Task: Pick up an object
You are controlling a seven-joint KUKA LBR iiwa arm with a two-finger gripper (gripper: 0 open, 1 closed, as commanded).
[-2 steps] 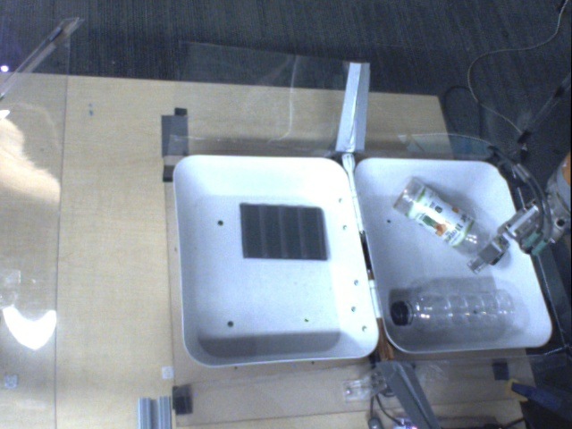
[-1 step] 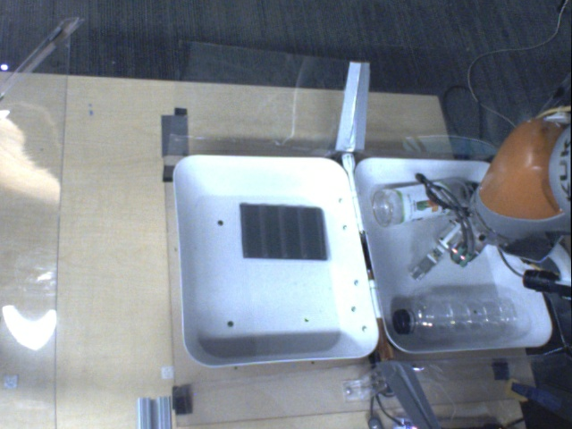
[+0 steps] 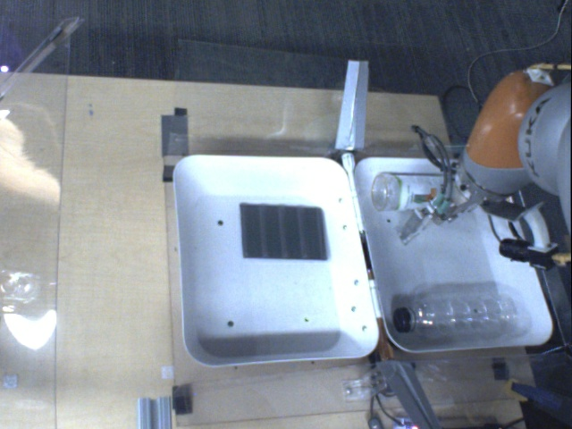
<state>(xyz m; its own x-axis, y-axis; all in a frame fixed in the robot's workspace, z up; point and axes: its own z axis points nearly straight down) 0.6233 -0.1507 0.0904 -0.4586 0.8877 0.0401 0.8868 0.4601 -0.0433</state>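
End effector [image 3: 427, 214] low in right bin [image 3: 536, 324].
Its grip state cannot be told; a small clear bottle [image 3: 393, 191] lies just beside it, a larger bottle [image 3: 456, 311] nearer the front.

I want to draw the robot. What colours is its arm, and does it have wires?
The arm is grey with a rounded orange band. Its hand is small, dark metal with a bit of green. Thin black cables loop around the wrist, and a white piece sits lower on the arm.

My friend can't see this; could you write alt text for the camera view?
A grey robot arm's gripper reaches into the right bin beside a small clear jar; a clear plastic bottle lies nearer. The left bin holds a dark ridged pad.
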